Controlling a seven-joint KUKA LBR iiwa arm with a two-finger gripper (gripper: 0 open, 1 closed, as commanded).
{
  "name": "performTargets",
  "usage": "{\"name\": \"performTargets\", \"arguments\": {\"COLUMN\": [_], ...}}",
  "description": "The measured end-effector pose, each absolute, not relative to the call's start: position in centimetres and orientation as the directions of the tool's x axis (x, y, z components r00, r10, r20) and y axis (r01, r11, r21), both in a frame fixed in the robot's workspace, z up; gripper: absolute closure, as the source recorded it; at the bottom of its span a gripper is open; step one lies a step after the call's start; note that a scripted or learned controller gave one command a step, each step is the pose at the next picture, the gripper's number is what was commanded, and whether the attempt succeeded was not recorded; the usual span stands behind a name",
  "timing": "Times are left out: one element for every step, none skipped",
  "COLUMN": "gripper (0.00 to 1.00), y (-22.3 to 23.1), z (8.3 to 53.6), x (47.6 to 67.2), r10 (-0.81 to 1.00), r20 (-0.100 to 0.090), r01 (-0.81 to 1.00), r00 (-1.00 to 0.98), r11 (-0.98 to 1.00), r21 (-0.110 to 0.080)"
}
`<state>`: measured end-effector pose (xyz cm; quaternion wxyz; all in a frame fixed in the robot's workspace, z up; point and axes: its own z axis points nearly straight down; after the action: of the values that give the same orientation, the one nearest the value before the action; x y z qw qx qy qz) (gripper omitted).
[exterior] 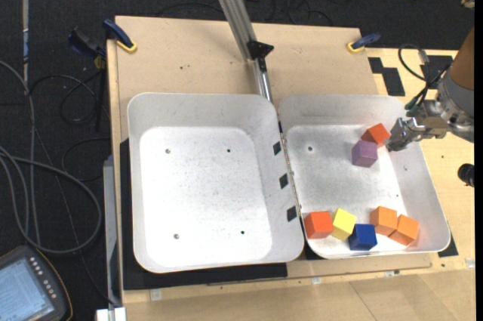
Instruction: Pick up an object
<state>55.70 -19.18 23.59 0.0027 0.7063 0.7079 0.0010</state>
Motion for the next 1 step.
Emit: {"name": "performTargets", "arguments": {"gripper": [1.0], "y": [-13.68], "z": [24.52], "x": [57.52], "r10": [1.0], "r20": [0.001], "r01": [1.0], "r00": [-0.008], "r11": [0.008], "r21": [0.004]}}
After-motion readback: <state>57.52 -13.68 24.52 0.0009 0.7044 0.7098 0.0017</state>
